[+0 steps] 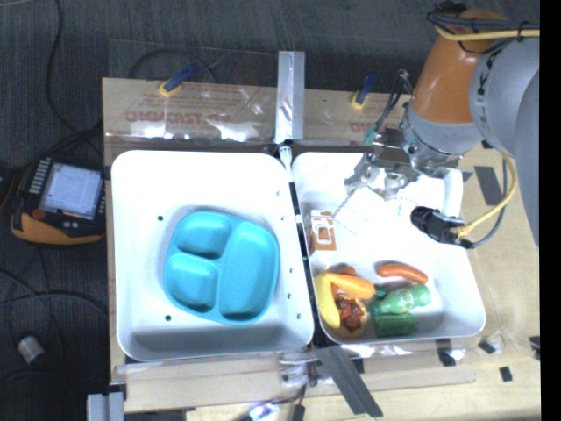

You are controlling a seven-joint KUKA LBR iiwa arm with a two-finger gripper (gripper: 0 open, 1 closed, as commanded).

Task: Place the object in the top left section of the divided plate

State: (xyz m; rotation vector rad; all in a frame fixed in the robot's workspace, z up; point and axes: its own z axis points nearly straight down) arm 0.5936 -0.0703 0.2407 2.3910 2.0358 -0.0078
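Right bin [456, 310]: arm [456, 86] poised above.

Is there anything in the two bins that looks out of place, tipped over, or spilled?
Nothing stands out. The blue divided plate lies flat in the left bin, its sections empty. The toy foods are crowded together in the right bin, but none has spilled out.
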